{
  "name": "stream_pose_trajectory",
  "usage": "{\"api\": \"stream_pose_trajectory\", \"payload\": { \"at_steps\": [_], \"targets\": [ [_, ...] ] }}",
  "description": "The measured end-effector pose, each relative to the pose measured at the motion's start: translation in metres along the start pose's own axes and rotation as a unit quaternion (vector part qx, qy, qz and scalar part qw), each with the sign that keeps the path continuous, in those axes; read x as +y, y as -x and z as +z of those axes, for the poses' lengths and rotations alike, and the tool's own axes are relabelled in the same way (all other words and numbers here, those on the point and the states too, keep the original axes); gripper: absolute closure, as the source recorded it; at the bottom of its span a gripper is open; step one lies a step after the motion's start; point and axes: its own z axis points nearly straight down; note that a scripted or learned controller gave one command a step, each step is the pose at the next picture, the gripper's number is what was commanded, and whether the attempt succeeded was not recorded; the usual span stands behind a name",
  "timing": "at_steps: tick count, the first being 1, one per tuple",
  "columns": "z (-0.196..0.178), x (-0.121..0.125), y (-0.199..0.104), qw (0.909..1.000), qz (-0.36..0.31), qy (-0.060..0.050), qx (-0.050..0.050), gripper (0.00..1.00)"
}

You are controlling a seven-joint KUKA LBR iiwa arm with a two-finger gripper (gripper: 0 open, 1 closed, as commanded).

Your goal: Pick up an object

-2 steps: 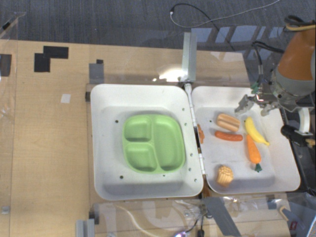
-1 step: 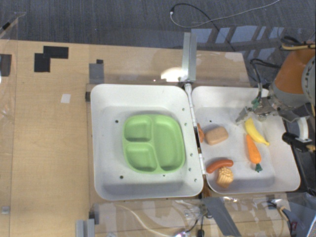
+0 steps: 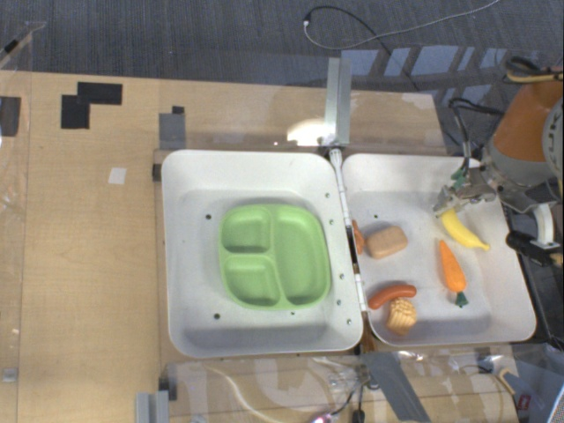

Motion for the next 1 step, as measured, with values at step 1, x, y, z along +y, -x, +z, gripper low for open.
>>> {"api": "stream_pose_trajectory", "payload": {
  "at_steps": [1],
  "targets": [
    [-0.0993, -0.0013, -0.0331, 0.9998, 0.020, -0.005, 0.001, 1.00]
  ]
}}
